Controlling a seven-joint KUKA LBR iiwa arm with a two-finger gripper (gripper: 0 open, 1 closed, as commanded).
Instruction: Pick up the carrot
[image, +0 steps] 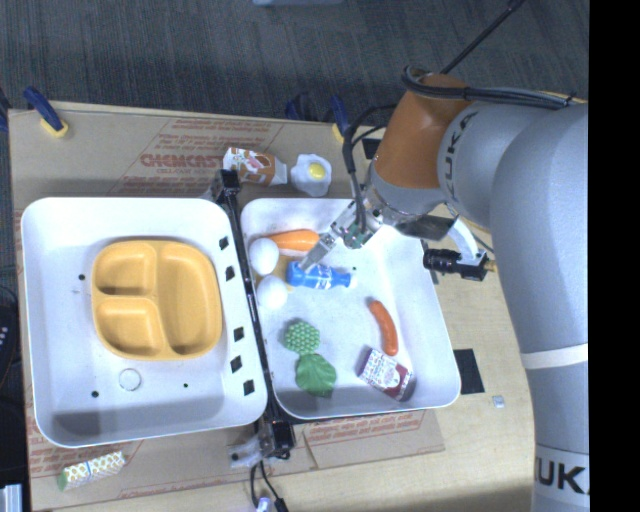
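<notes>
The carrot (291, 240) is a short orange piece lying on its side at the back left of the right bin (425, 310). My gripper (332, 244) hangs at the carrot's right end, just above the bin floor, pointing down and to the left. The wrist with its orange band (420, 140) rises behind it. From this angle I cannot make out whether the gripper touches the carrot or only stands beside it.
Around the carrot lie two white eggs (263, 256) (271, 293), a blue packet (320, 277), a sausage (384, 327), green vegetables (300, 336), a red sachet (385, 373). The left bin (50, 330) holds a yellow divided plate (157, 297). A small carton (250, 166) lies behind the bins.
</notes>
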